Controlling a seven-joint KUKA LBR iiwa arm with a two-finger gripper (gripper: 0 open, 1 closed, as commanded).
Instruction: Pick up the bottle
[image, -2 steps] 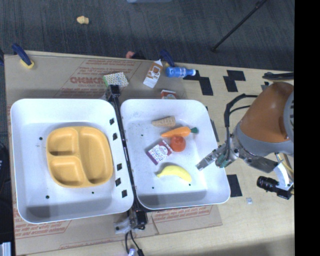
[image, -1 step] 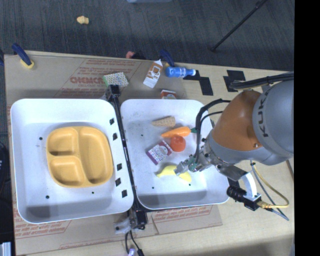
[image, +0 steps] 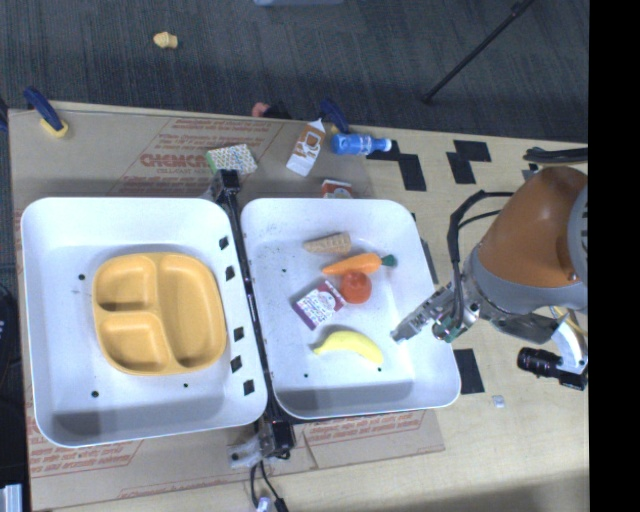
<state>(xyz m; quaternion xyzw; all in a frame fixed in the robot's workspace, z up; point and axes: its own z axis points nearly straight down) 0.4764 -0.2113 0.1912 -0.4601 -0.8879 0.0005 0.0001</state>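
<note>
One blue plastic bottle (image: 358, 145) lies outside the bins; hand (image: 412, 326) (grip unclear) hovers.

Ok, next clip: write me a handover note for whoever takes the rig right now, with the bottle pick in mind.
Gripper: at the right bin's right edge, holding nothing visible.
Bottle: blue, lying on its side on the bench behind the right bin, outside both bins.
In the right bin: carrot, banana, other small items. Left bin holds a yellow tray.
Done: nothing visible. Left: reach the bottle, grasp, lift.
</note>
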